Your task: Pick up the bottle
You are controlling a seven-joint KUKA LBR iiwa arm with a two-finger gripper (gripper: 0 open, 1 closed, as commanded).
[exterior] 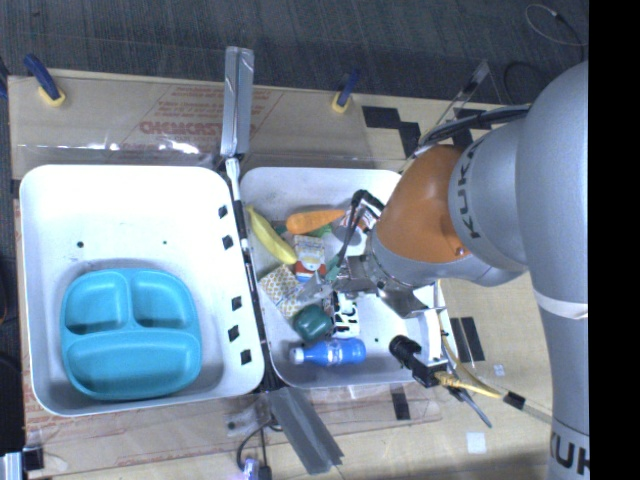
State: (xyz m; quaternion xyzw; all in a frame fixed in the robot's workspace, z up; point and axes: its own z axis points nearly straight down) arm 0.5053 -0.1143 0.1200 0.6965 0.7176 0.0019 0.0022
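Note:
The bottle (330, 352) is blue with a white cap end and lies on its side near the front wall of the right bin (385, 180). My gripper (335, 284) hangs from the orange-banded wrist over the middle of that bin, above a cluster of small items. It sits a short way behind the bottle and apart from it. A dark green object (312, 320) lies between the gripper and the bottle.
In the right bin lie a yellow banana (270, 236), an orange carrot (315, 220), a small printed packet (281, 287) and a black-and-white card (347, 316). The left bin (120, 193) holds a blue compartment tray (130, 330). A metal divider (236, 108) separates the bins.

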